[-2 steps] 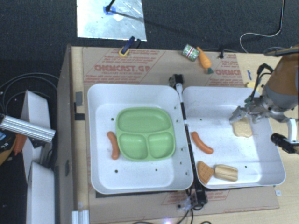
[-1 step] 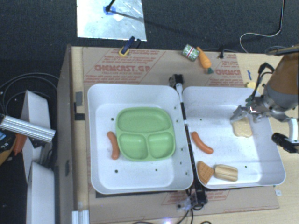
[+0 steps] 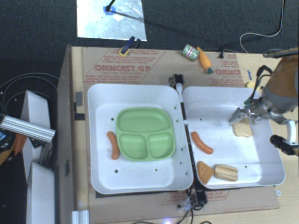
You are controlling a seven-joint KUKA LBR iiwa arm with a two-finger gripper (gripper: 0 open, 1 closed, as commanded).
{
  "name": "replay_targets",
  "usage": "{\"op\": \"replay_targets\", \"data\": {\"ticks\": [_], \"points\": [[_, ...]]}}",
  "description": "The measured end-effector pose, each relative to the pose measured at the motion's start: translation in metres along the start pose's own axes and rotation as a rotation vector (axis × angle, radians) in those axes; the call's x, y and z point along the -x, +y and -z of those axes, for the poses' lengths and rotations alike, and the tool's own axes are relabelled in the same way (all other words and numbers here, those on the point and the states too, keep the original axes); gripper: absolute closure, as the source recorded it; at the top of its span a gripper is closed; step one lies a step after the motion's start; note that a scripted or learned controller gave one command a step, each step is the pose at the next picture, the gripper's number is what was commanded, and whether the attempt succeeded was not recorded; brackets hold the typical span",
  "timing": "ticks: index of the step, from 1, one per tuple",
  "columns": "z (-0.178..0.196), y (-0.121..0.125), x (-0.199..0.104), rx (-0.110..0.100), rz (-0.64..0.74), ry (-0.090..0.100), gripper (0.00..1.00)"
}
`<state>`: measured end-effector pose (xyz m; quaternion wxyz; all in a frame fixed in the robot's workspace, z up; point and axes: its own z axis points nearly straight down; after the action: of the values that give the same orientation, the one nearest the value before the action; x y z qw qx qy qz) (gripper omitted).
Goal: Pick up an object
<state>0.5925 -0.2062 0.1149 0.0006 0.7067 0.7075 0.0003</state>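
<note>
Hovering pincer (image 3: pixel 243 116), seemingly touching pale food piece (image 3: pixel 243 129), right bin (image 3: pixel 219 97)

I'm looking at a robotics lab bench. Two shallow white plastic bins (image 3: pixel 140 94) sit on taped brown cardboard (image 3: pixel 140 64), with loose black cables (image 3: pixel 28 85) alongside.

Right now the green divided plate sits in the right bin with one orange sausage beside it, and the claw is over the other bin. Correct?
Not quite. The camera view shows the green divided plastic plate in the left white bin, not the right. The rest holds: one orange toy sausage lies beside the plate, and the claw is over the other bin, the right one.
</note>
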Motion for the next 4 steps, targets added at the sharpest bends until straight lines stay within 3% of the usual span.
{"op": "replay_targets", "data": {"ticks": [1, 2, 3, 4], "points": [[0.018, 0.077, 0.000, 0.003, 0.004, -0.001, 0.00], [-0.026, 0.022, 0.001, 0.003, 0.002, -0.001, 0.00], [0.052, 0.078, 0.000, 0.005, 0.004, -0.002, 0.00], [-0.028, 0.026, 0.000, 0.004, 0.002, -0.001, 0.00]]}}
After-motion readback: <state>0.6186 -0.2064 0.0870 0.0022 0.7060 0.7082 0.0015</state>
